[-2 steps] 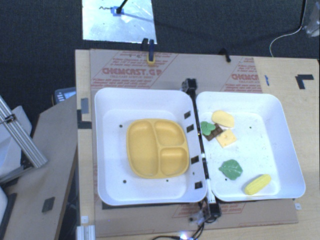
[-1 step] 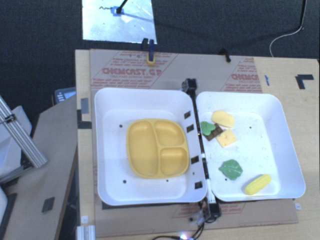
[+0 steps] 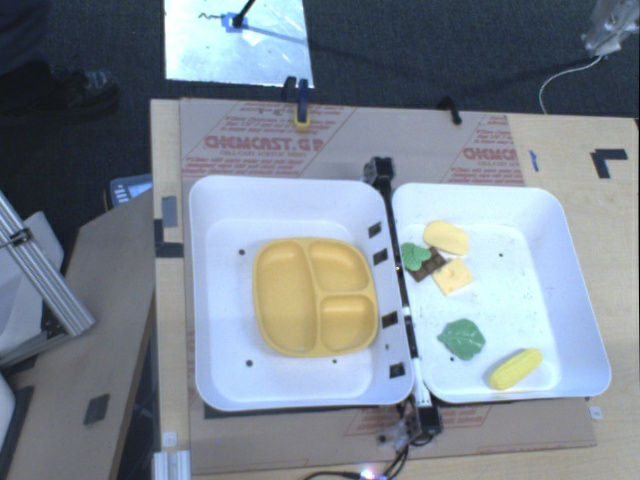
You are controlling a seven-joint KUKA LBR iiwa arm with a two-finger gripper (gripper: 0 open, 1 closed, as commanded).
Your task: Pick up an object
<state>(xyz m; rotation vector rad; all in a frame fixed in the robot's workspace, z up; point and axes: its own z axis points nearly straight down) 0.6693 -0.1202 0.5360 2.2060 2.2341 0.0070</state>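
Pincer [image 3: 612, 16] work has not visibly begun: a pale, blurred shape hangs at the far 1 o'clock corner of the view, well apart from both bins, and I cannot tell whether it is released or clenched. Nothing can be seen in its hold.

Every candidate lies in the right bin [image 3: 575, 268]. A toy corn cob [image 3: 515, 368] rests at 5 o'clock of that bin, near the front wall, with a green leaf piece [image 3: 461, 338] just beside it toward 9 o'clock. Up at 10 o'clock sits a cluster: a yellow oval piece [image 3: 445, 236], a pale yellow square [image 3: 452, 277] below it, and a green-and-brown piece [image 3: 415, 258] close to the divider between the bins; those three lie touching or nearly so.

At 9 o'clock of all this, the left bin [image 3: 290, 190] holds a yellow divided tray [image 3: 315, 296]. Both bins stand on the bench [image 3: 480, 133].

By my reading, the whole task is left: approach, descent, closing and lift. The corn cob, lying apart, looks the easiest target.
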